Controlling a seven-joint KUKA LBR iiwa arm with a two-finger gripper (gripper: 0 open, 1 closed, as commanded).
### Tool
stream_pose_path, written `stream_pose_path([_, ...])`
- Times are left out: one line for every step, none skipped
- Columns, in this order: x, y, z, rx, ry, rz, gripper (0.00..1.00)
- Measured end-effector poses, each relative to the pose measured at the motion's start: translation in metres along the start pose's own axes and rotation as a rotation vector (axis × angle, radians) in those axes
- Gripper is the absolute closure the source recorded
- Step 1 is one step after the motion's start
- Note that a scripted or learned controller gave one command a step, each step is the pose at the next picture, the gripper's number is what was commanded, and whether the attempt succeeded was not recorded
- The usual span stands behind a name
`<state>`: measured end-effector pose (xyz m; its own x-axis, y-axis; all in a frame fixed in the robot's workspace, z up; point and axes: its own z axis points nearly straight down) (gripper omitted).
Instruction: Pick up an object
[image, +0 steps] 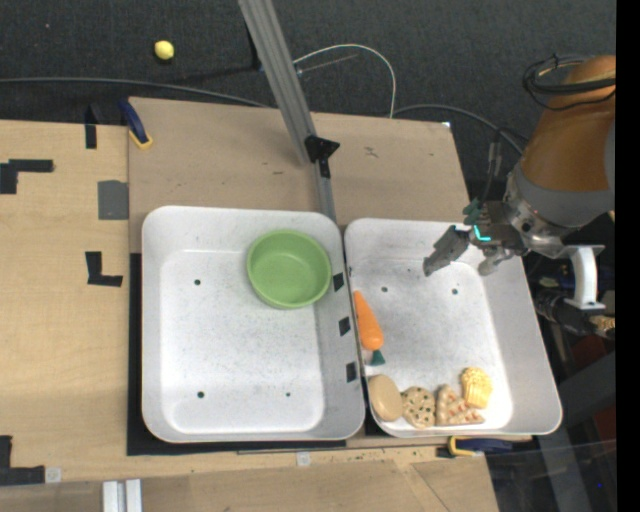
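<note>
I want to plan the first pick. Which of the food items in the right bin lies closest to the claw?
The orange carrot, lying alone along the right bin's left wall. The other food pieces sit in a row at the bin's near edge, farther from the claw.

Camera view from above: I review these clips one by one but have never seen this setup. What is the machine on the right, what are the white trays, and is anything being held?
The picture comes from one fixed camera above the bench, looking down at a slant. The grey and orange shape on the right is a robot arm; the dark two-finger gripper at its end hangs over the upper part of the right bin. Nothing is visible between its fingers, so it holds nothing.

Two shallow white bins sit side by side. The left bin contains a green bowl. The right bin contains an orange toy carrot along its left wall and, along its lower edge, a row of small toy foods: a tan bun-like piece, a spotted cookie, a pinkish piece and a yellow piece.
</note>
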<state>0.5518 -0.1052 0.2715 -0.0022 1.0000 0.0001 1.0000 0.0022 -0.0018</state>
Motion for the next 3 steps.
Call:
stream_pose_path([-0.003,-0.011,0.053,0.005,0.000,0.001,0.00])
stream_pose_path([-0.007,-0.003,0.105,0.005,0.000,0.001,0.00])
stream_pose_path([0.001,0.003,0.160,0.006,0.001,0.000,0.00])
